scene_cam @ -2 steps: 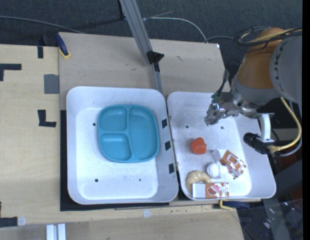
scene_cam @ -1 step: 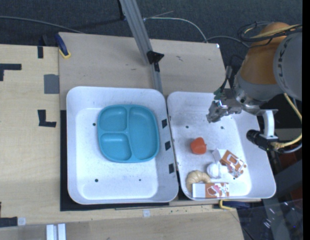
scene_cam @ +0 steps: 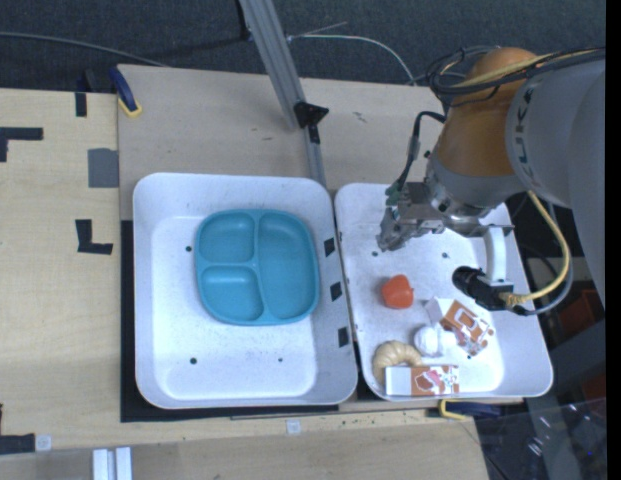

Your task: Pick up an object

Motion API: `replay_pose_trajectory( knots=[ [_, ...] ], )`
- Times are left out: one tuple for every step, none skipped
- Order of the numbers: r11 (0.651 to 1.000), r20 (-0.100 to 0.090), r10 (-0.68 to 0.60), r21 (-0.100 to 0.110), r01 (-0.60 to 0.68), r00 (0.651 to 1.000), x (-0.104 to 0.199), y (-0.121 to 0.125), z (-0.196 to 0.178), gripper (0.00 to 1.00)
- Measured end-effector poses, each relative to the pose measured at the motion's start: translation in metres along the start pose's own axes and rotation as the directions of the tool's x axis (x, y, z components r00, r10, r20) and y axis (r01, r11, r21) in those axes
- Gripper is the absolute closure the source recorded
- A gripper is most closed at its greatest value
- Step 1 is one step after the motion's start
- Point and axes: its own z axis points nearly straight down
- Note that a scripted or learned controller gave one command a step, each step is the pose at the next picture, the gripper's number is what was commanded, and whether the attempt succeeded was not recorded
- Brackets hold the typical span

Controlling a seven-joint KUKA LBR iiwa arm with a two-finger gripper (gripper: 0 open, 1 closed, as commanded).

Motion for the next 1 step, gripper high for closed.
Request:
replay_pose_trajectory(
  knots=[
    [1.000, 0.000, 0.001, 0.002, -0.001, 1.000, 0.0496, -0.0209, 0.0006, 1.00]
  ],
)
